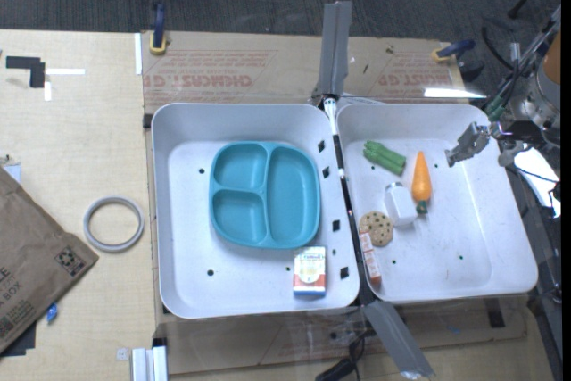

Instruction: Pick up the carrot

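Note:
The orange carrot (420, 180) lies in the right bin (482, 263), near its middle, with its green stem end pointing toward the front. My gripper (484, 149) hovers over the bin's back right corner, to the right of the carrot and slightly behind it, well apart from it. Its two fingers stand spread, open, with nothing between them.
Around the carrot lie a green vegetable (384, 156), a white object (400, 202), a cookie (378, 228) and a red packet (370, 268). The left bin (178, 281) holds a teal divided plate (266, 194) and a small carton (310, 272). A tape ring (113, 223) rests on the bench.

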Action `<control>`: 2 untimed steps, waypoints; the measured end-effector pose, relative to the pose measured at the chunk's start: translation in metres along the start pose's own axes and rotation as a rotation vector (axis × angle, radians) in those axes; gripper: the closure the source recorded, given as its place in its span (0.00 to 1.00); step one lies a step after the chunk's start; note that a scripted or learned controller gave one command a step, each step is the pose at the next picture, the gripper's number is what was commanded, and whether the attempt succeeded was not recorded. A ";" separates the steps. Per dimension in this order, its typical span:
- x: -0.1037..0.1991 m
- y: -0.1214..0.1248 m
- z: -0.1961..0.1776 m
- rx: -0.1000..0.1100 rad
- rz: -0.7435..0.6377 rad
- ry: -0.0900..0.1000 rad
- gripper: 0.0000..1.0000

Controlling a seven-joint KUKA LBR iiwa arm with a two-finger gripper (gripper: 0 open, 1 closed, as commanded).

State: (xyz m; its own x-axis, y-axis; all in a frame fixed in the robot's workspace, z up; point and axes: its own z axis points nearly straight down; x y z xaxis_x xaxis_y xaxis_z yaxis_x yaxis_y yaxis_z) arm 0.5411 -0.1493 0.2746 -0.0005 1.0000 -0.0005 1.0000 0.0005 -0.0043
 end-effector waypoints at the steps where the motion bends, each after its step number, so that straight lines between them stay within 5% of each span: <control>1: -0.021 0.016 0.083 0.002 -0.133 0.001 0.00; 2: -0.004 0.049 0.184 -0.003 -0.011 0.001 0.00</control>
State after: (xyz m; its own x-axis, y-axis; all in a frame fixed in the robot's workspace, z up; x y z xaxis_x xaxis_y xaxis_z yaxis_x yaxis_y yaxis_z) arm 0.5898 -0.1532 0.0907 -0.0111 0.9999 0.0002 0.9999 0.0111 -0.0015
